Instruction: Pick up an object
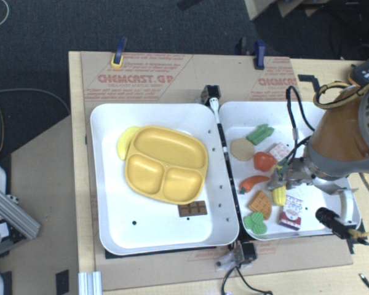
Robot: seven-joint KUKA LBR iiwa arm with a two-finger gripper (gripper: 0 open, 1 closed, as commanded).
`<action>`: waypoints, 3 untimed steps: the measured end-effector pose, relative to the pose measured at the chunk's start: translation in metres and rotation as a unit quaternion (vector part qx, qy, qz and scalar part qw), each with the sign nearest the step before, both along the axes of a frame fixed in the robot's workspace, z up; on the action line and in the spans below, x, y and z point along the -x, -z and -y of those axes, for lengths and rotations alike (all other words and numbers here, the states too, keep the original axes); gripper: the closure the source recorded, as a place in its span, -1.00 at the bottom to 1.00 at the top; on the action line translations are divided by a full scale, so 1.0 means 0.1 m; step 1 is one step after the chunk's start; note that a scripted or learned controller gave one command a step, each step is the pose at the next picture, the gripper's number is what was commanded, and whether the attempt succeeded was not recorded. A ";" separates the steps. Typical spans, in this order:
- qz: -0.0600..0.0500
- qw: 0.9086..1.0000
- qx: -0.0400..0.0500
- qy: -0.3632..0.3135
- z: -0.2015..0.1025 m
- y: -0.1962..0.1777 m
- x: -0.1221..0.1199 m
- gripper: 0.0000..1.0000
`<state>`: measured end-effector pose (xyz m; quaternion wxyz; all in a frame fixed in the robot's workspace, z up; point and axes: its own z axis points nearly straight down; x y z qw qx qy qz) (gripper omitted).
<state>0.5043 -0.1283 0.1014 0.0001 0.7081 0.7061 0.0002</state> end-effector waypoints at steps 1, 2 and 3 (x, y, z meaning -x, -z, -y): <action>0.003 1.000 0.001 -0.002 -0.01 -0.60 0.07 1.00; 0.004 1.000 0.001 -0.002 0.03 -1.23 0.01 1.00; 0.001 1.000 0.001 -0.002 0.03 -1.23 0.01 1.00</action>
